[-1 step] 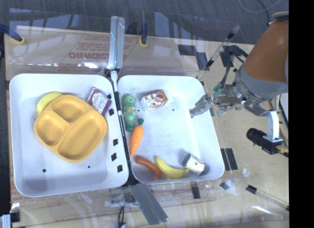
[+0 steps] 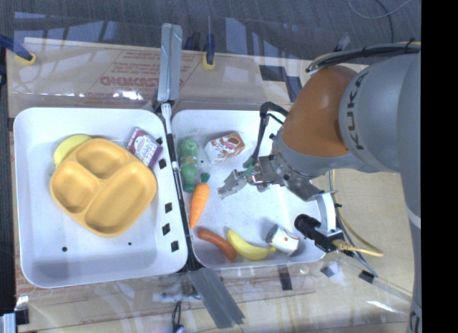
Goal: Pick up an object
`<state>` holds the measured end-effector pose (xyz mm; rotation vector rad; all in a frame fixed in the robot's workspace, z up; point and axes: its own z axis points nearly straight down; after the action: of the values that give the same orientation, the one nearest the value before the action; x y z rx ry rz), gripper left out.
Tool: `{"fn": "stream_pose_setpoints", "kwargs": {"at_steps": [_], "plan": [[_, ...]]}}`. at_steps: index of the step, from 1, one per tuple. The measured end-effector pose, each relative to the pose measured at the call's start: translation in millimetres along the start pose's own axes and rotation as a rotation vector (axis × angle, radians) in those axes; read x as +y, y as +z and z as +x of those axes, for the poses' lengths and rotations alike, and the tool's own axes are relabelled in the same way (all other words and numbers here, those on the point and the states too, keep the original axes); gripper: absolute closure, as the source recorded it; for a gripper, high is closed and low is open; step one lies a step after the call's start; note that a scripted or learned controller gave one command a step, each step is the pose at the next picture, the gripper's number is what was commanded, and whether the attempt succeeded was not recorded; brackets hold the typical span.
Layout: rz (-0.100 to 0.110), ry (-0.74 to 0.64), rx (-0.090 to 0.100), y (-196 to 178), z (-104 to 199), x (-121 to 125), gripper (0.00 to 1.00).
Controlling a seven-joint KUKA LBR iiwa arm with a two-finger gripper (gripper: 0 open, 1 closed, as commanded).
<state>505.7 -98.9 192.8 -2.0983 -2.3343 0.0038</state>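
Gripper (image 2: 230, 183) poised above the right bin (image 2: 250, 213) floor, just right of the carrot (image 2: 199, 205); fingers spread, nothing between them. Carrot lies flat by the divider; judged the likeliest target, being nearest the gripper.

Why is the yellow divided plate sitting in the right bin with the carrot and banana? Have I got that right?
Not quite. The camera view shows the yellow divided plate in the left bin, not the right one. The carrot and banana do lie in the right bin, where the gripper hangs.
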Motion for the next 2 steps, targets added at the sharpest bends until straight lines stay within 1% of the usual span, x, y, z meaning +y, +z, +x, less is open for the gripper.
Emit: {"fn": "stream_pose_setpoints", "kwargs": {"at_steps": [1,2], "plan": [[-0.008,-0.138,0.001,84.5,-2.0,28.9,0.0],[-0.004,-0.336,-0.001,99.4,-13.5,86.0,0.0]]}}
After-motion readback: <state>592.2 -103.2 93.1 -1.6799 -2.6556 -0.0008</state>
